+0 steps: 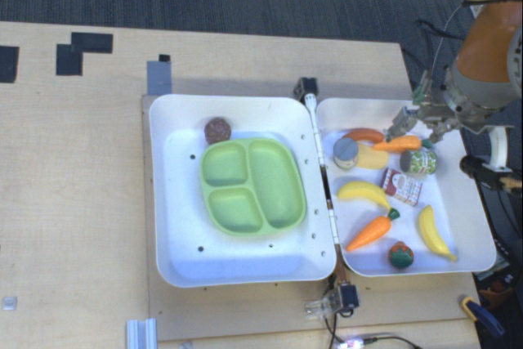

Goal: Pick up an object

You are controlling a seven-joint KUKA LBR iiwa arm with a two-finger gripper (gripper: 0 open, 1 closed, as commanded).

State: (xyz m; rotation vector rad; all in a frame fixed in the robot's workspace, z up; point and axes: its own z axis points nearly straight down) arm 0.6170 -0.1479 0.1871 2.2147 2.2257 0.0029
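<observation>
The claw point(418, 125) hung spread over the right bin's point(482, 253) far edge, just above a toy carrot point(398, 145) lying crosswise, its long axis running left-right beneath the fingers.

two white bins point(176, 257) – left: lime-green tray point(253, 185), brown disc point(217, 128); right: orange carrots point(373, 230), yellow bananas point(364, 194), red-and-white packet point(402, 187), grey-lidded can point(346, 151), red-and-green fruit point(400, 255) – arm's band point(488, 45) orange
</observation>
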